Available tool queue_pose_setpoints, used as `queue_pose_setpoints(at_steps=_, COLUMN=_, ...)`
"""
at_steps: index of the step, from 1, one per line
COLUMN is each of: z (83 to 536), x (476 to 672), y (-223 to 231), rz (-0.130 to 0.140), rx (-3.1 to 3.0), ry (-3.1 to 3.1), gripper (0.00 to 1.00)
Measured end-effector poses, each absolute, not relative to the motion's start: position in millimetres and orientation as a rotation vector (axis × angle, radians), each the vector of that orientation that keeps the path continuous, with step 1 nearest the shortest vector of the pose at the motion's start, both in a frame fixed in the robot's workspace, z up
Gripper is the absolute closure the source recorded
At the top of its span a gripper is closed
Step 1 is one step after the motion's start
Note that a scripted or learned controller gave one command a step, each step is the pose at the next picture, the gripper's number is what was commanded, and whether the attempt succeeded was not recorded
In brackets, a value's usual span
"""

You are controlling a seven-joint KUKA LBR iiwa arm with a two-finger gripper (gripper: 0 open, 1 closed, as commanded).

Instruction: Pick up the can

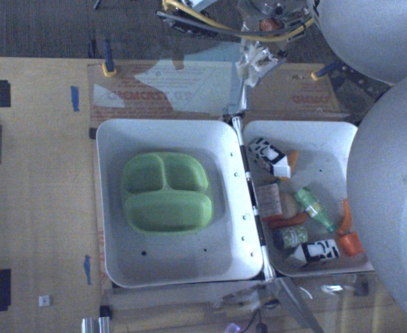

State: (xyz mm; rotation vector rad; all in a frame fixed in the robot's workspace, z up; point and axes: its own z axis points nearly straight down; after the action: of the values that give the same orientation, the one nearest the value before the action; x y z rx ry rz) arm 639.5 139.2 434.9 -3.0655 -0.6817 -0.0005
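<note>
The can [291, 236], small and dark green, is seen lying in the right-hand bin [308, 134] near its front edge, between an orange carrot-like piece [290, 220] and a black-and-white carton [319, 251], its long axis running roughly left to right. The gripper [253, 68] is held above the far rim, well apart from the can, which lies toward the near side and slightly right of it. How the gripper is set cannot be told.

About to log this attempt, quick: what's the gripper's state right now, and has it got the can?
Gripper: above the bench behind the bins, open or closed cannot be told; nothing seen between its fingers. The can lies in the right bin.
</note>
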Motion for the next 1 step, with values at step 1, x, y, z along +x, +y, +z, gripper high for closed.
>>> queue_pose_setpoints(at_steps=1, z=434.8, x=658.8, y=117.2, rz=-0.002, rx=-3.045, ry=-0.768, gripper=1.0)
